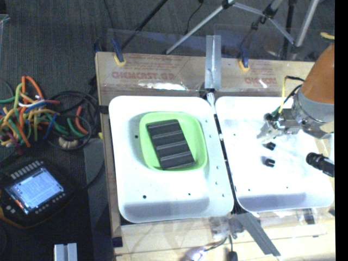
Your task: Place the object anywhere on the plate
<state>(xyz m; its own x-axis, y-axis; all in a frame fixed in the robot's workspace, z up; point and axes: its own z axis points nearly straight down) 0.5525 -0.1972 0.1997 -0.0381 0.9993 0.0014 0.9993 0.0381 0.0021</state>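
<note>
Viewed from above, left to right. In the left bin (125,200) we see the green plate (199,140), and the dark ribbed object (171,143) lies flat on it, well within the rim. We judge the placing done: nothing of the task seems left but for the arm to stand clear. Over the right bin (293,197), well apart from the plate, hangs the gripper (269,152); its two dark fingertips (269,144) stand apart with bare bin floor between them, spread and holding nothing.
</note>
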